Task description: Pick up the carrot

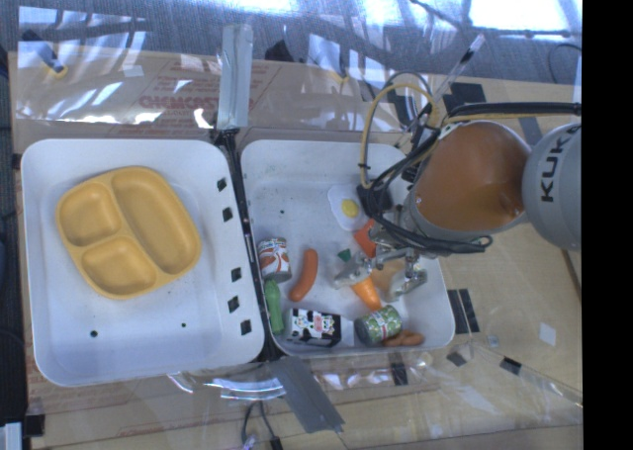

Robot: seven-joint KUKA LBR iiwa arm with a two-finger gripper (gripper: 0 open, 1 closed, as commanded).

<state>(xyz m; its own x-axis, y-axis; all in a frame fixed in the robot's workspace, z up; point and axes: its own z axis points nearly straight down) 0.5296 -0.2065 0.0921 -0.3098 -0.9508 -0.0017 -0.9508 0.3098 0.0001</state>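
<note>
The carrot point(367, 292) is a small orange cone with a green top, lying in the right bin point(297, 176) near its front right. My gripper point(382, 278) hangs right over it, low in the bin, and its grey metal parts touch or overlap the carrot's upper end. The arm's orange band and wrist point(465, 181) hide much of the bin's right side. A second orange-red piece point(365, 236) peeks out just behind the gripper.
Also in the right bin are a sausage point(305, 273), a small can point(274, 258), a green item point(273, 302), a cow-print carton point(315, 326), a green can point(379, 323), a fried egg point(346, 208) and an orange piece point(405, 339). The left bin holds a yellow divided tray point(127, 230).
</note>
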